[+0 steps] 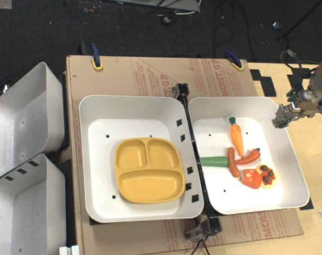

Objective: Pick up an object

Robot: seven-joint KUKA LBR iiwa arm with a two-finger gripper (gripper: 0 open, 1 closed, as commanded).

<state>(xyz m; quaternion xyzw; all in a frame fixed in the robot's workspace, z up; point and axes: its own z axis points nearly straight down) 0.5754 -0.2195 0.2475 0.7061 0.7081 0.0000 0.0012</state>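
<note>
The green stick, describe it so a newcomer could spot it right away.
Find the right bin. The green stick lies flat at its left edge, beside the divider. Its neighbours, the carrot and sausages, are orange or red; it alone is all green.

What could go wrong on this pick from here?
1. The toy food is clustered: carrot, sausages, green piece and pizza slice touch or overlap, so a grasp may catch two or slip.
2. The end effector sits at the right bin's rim, so descending there could clip the wall.
</note>
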